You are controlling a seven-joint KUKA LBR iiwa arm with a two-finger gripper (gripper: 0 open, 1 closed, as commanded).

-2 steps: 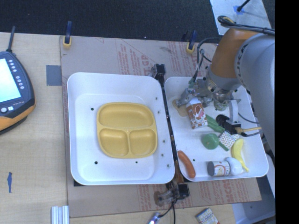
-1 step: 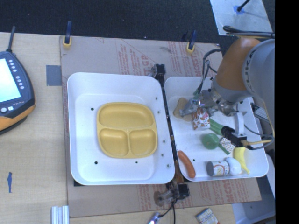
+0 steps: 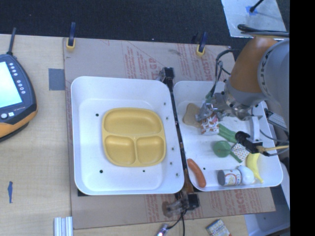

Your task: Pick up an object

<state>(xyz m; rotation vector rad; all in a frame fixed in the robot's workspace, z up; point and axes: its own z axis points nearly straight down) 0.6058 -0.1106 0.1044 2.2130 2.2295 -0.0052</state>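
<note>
Whether the jaws are open or closed cannot be told, since the gripper [image 3: 209,111] is seen from above and its metal head hides the tips. It hangs low in the back of the right bin [image 3: 275,178], directly over a small red-and-white carton [image 3: 210,126] and just beside a tan cookie-shaped piece [image 3: 191,113]. That position suggests the carton is the target, because the arm [image 3: 256,68] reaches in from the right and bends down onto that spot, well apart from the other things.

Nothing looks lifted; the carton appears to lie on the bin floor. Loose items crowd the right bin's front half: a green spoon [image 3: 224,146], a yellow banana [image 3: 254,165], a small bottle [image 3: 231,177] lying on its side, and a red sausage [image 3: 196,172] against the left wall. They lie scattered, presumably so that any one can be chosen.

A yellow divided plate [image 3: 134,136] sits in the middle of the left bin [image 3: 83,176], probably as a place to set things down.
</note>
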